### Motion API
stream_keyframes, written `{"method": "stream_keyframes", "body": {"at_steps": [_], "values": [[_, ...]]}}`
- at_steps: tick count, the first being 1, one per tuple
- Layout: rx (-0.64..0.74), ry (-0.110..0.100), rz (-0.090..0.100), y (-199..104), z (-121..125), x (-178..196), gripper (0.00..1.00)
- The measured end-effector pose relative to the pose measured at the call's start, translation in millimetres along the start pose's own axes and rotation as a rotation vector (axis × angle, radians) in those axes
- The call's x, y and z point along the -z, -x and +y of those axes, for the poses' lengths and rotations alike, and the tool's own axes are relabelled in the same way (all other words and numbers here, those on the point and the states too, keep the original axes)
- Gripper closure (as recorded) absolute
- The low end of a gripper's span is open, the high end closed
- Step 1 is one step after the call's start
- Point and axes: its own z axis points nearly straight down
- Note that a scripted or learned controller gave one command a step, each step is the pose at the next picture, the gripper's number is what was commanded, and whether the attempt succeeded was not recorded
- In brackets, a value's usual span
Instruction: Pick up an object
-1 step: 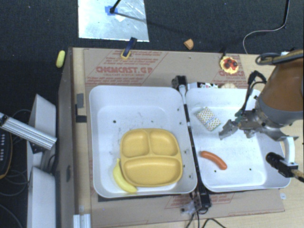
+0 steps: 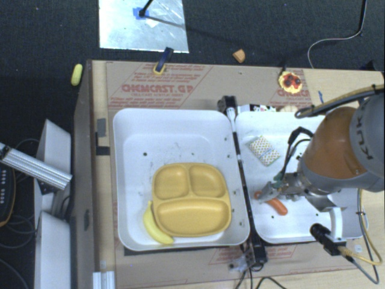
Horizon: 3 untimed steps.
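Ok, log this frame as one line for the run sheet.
claw: low in right bin, beside orange carrot-like piece | grasp: not visible | left bin: yellow tray, banana

Silver sheet lies on dark carpet beyond bench. Cork and yellow peg lie nearby on carpet.

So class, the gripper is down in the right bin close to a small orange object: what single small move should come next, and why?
Probably a short shift toward the near side, then a descent. The gripper sits low in the right bin, with the orange object lying just beside and below its tip on the floor, not visibly between the fingers. The patterned white block lies farther back, apart from both.
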Motion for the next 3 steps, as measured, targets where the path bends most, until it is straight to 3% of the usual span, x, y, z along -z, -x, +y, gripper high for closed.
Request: {"method": "stream_keyframes", "body": {"at_steps": [1, 2, 3], "values": [[-0.001, 0.002, 0.0, 9.4, 0.7, -22.8, 0.0], [0.001, 0.004, 0.001, 8.8, 2.0, -11.9, 1.0], [0.003, 0.005, 0.0, -64.7, 57.3, 78.3, 1.0]]}}
